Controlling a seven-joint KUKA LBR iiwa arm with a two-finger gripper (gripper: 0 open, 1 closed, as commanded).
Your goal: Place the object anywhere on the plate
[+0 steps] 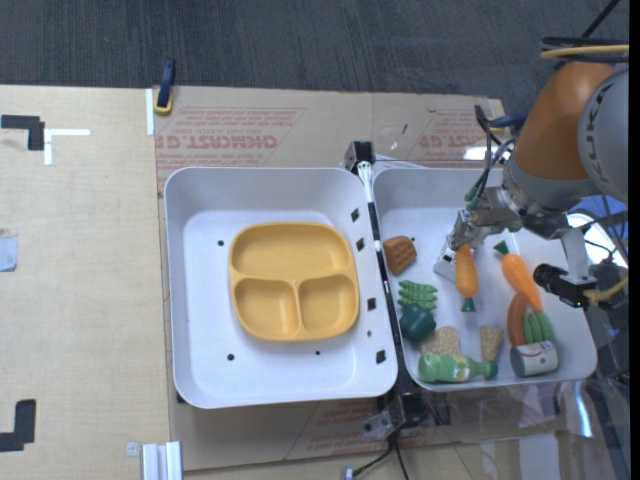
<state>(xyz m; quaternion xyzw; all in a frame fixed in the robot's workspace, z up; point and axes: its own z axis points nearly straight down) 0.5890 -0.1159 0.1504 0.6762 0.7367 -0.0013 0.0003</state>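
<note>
The jaws (pixel 466 240) appear closed on a small orange plastic carrot (pixel 466 271) hanging just below; a weak tip hold could slip.

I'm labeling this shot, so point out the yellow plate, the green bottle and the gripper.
yellow plate (pixel 290 248): camera view, floor of its large compartment.
green bottle (pixel 455 369): camera view, middle of its body.
gripper (pixel 463 243): camera view, between its fingertips.

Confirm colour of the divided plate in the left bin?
Yellow-orange all over, plate, seen plainly in the camera view.
</note>
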